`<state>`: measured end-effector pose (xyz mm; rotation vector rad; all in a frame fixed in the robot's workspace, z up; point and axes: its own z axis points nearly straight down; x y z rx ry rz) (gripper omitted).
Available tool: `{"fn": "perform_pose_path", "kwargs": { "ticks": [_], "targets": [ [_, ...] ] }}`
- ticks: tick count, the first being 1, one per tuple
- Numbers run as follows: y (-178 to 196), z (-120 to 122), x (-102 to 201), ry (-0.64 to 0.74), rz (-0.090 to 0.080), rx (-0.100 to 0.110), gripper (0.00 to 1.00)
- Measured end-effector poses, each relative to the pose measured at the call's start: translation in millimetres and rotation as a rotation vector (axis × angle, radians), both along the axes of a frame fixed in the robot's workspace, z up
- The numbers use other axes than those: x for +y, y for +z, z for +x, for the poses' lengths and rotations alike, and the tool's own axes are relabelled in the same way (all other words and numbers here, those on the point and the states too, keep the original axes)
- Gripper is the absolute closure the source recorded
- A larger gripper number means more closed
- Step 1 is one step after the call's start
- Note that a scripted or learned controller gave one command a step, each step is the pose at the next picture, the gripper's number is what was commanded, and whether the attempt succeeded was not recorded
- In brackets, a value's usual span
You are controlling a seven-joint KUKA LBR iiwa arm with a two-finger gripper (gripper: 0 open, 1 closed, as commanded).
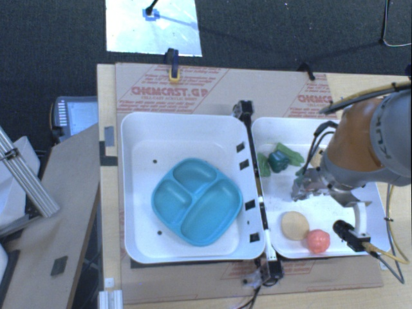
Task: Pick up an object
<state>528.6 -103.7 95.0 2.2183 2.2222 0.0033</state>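
Observation:
My gripper [301, 193] hangs low over the middle of the right bin [283, 126], under the grey and orange arm. Just below it lies a tan round object [295, 225], with a pink ball [317, 240] to its right near the bin's front wall. Behind the gripper, a dark teal object [279, 161] rests on green leafy pieces [264, 165] at the bin's back left. Nothing shows between the fingers.
The left bin [138, 172] carries a blue divided plate [196, 200]. A black divider strip [248, 166] runs between the two bins. Cardboard [193, 89] lies under both bins.

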Motion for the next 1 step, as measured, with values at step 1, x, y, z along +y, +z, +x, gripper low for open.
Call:
{"fn": "perform_pose_path", "kwargs": {
  "ticks": [1],
  "targets": [
    [55.0,-2.1,-10.2,-0.002,-0.002,-0.004,1.0]
  ]
}}
